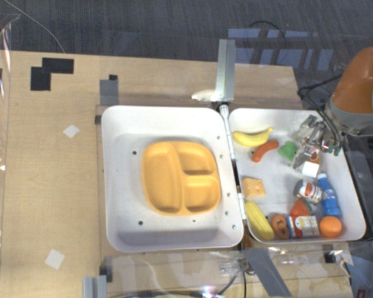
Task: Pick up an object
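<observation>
Camera view looks down on 2 white bins side by side on a wooden bench. Left bin holds a yellow divided tray with 3 compartments. Right bin holds a banana, a red chili pepper, a green toy, a cracker, a corn cob, a blue bottle, a red-and-white can, a lying bottle with a red label and an orange. Reaching in from the right, the gripper hangs over the right bin's upper right part, just beside the green toy; whether its jaws are open, or grip anything, I cannot tell. A small white block sits just below it.
</observation>
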You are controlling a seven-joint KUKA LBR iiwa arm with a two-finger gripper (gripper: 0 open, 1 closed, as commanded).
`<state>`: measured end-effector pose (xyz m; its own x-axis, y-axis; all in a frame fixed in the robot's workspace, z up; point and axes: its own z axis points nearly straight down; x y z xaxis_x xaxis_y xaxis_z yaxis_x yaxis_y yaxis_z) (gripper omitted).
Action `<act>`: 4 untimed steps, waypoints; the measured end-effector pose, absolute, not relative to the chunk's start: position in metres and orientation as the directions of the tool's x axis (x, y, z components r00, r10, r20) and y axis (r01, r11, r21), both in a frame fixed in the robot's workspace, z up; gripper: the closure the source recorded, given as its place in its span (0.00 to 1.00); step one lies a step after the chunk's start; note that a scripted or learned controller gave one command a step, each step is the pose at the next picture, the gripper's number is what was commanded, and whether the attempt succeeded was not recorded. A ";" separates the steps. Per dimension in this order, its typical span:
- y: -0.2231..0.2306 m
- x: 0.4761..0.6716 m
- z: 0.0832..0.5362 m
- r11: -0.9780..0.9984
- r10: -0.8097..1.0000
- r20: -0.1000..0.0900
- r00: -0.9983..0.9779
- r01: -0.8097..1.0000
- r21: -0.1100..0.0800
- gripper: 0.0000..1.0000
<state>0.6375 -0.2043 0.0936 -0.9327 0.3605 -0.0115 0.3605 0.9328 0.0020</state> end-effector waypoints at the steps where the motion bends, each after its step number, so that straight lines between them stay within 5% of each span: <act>1: -0.144 0.650 0.088 0.877 0.480 -0.010 -0.877 0.480 0.006 0.00; 3: -0.147 0.650 0.089 0.876 0.483 -0.010 -0.876 0.483 0.005 0.00; 4: -0.094 0.647 0.088 0.721 0.693 -0.006 -0.721 0.693 0.006 0.00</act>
<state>0.6471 -0.0945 0.0875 -0.7207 0.6932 -0.0062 0.6932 0.7208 0.0063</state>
